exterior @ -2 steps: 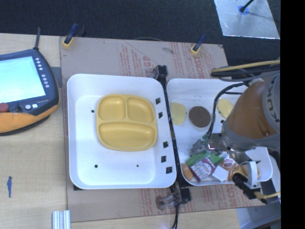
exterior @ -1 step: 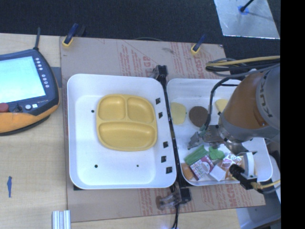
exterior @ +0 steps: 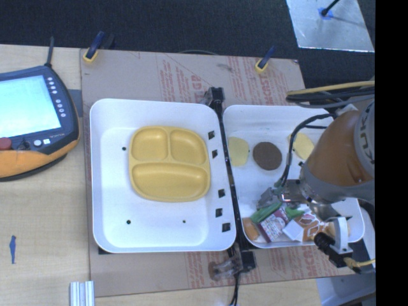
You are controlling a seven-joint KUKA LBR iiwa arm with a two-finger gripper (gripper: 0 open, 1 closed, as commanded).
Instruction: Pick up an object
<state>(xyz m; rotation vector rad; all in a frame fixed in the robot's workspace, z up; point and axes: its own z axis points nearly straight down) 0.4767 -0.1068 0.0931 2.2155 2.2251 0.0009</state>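
The arm [exterior: 338, 152] hangs low over the right bin [exterior: 255, 116], its claw [exterior: 290, 196] at the packets [exterior: 280, 222] heaped near the front edge, grip impossible to judge; reaching seems underway, next closing and lifting.

The grey arm [exterior: 357, 139] reaches in from the right of the camera view, its broad orange band [exterior: 335, 155] sitting just above the wrist and taking up much of that side. Below the band the grey wrist angles down and to the left, ending in the claw [exterior: 280, 199] (its tip is a dark, cluttered shape seen from above, so the fingers' stance cannot be made out).
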